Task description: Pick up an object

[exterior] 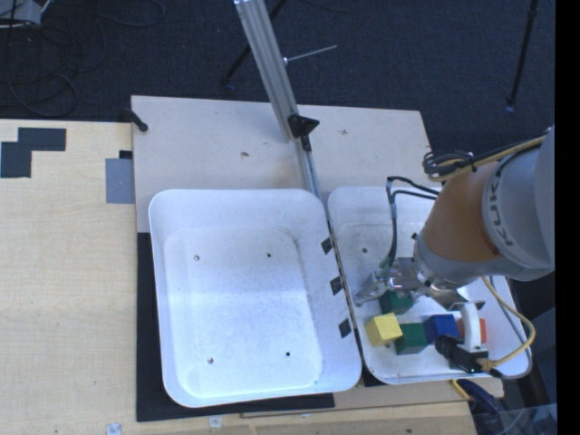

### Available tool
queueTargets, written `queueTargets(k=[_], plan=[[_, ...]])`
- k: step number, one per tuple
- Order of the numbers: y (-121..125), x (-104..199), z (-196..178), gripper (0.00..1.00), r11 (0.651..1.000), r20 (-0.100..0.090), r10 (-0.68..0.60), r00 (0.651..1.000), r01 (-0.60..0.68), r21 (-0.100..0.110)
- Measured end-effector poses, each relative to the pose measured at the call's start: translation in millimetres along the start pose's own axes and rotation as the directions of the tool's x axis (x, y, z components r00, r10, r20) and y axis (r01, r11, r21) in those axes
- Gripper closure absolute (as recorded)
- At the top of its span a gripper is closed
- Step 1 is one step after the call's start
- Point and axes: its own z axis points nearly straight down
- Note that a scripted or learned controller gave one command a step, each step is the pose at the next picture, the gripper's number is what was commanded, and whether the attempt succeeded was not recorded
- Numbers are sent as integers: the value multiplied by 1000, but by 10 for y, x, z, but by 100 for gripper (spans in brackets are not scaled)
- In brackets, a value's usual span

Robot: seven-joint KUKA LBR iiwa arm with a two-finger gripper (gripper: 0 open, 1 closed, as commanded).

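- Toward the lower right of the frame, the grey arm (507,216) with its orange band reaches over the right bin (361,211), and its pincer (388,288) hangs low above the middle of that bin.
- Whether the pincer is open or closed cannot be told from this slant, and nothing is seen gripped in it.
- Just below the pincer lie a yellow block (383,330), a green block (410,337) touching its right side, and a blue block (441,325) further right, all near the bin's lower edge.
- Dark letters run along the arm's grey casing at the frame's right. They are cut off and too partial to read with certainty.
- Left of centre, the larger left bin (227,243) sits beside the right one on the pale wooden counter (63,288).
- From the top centre, a slanted metal rail (270,57) runs down to where the two bins meet.
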Motion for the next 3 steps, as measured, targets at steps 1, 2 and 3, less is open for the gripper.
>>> queueTargets(k=[1,2,3], plan=[[-1,-17,-109,100,1000,-2,8,1000,-8,0],[-141,715,-1031,100,1000,-3,-8,1000,8,-5],[283,1527,-1496,100,1000,-3,-9,1000,9,-4]])
